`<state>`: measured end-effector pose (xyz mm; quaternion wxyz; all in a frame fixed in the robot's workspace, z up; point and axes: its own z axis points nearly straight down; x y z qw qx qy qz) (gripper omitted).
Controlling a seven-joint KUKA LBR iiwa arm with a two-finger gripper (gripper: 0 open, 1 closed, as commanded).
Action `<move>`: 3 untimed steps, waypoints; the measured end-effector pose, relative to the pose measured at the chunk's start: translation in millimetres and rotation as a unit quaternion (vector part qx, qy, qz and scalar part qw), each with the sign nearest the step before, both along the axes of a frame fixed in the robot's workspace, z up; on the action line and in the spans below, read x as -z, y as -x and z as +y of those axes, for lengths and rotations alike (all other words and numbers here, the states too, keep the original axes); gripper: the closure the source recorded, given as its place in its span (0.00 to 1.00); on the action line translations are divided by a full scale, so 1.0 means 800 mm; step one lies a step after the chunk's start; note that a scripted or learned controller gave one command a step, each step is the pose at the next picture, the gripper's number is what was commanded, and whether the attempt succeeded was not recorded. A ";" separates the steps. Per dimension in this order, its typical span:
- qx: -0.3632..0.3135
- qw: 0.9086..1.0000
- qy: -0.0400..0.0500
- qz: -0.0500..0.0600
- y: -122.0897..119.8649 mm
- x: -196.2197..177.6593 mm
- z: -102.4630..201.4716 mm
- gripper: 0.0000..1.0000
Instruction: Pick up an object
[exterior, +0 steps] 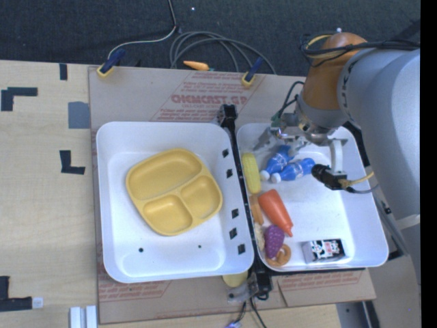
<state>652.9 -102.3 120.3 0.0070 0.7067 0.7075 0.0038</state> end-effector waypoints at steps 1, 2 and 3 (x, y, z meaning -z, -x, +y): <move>0.000 1.000 0.001 -0.002 0.001 0.016 -0.007 0.00; 0.001 1.000 0.001 0.009 -0.015 0.027 -0.023 0.00; 0.001 1.000 0.005 -0.002 -0.004 0.026 -0.007 0.00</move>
